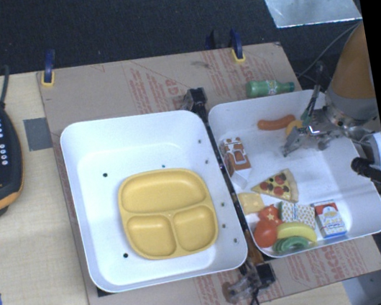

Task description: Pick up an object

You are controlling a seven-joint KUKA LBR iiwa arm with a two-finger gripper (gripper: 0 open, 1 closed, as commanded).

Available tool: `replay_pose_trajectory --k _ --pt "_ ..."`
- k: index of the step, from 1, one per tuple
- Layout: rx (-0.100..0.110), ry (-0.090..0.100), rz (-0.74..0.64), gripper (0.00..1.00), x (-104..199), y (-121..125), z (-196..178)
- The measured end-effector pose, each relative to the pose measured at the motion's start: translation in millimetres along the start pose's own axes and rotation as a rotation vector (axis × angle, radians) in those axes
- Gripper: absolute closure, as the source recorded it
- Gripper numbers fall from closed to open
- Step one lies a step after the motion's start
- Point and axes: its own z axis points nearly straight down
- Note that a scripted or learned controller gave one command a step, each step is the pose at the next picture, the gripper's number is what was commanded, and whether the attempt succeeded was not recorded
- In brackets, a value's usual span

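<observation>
- The arm [353,79] reaches in from the right, and its hand [302,133] hangs over the upper part of the right bin [358,232], just below the little sausage [277,123].
- I can't tell from here whether the hand is released or clenched; the metal parts blur together against the white floor. Nothing shows in its grip.
- The things to choose from all lie in that right bin: the sausage at the top, a brown cracker-like piece [235,153] by the left wall, a pizza slice [277,186] in the middle, and a crowded cluster along the bottom with a tomato [266,231], a banana [295,232] and a small red and white carton [329,219].
- The left bin [90,202] holds a yellow divided plate [166,212].
- A green bottle [269,87] lies on the bench [24,287] outside the bins, just above the right one.
- To my eye the sausage is the natural target: it is nearest the hand and lies apart from the rest.
- Doing it well means centring over the sausage, turning so the grip crosses its short width, then coming straight down.
- The pizza slice looks flat and hard to get under.
- The bottom cluster is packed tight, so a reach there risks nudging neighbours.
</observation>
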Motion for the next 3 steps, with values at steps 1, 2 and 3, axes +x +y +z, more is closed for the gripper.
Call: replay_pose_trajectory --k 1,2,3 --pt "0.0 0.0 0.001 0.0 -1.0 53.1 -0.9" --pt "0.001 0.0 -0.003 1.0 -1.4 53.3 -11.5" --pt "0.002 0.0 -0.001 1.0 42.7 53.0 -8.2"
